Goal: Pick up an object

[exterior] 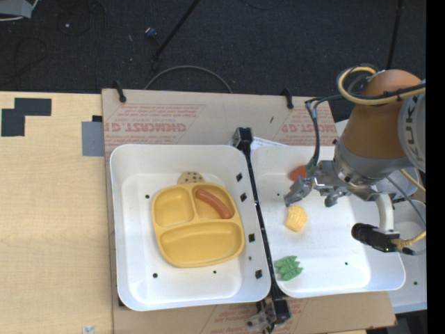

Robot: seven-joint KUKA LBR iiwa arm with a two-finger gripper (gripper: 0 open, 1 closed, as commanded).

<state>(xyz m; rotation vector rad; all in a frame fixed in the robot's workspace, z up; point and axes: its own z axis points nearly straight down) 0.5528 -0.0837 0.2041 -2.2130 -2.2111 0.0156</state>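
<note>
My gripper (pixel 312 196) hangs over the upper middle of the right bin (pixel 354 270). It is open, with nothing between its fingers. A yellow corn piece (pixel 296 218) lies on the bin floor just below and left of the left fingertip (pixel 292 197), apart from it. A red object (pixel 299 172) lies just behind the gripper's left side, partly hidden by it. A green leafy piece (pixel 288 267) rests at the bin's front left corner.
The left bin (pixel 132 277) holds a yellow divided tray (pixel 198 248) with a red sausage (pixel 214 202) in its upper right compartment. A tan speckled piece (pixel 190 178) pokes out behind the tray. A black divider (pixel 253 214) separates the bins.
</note>
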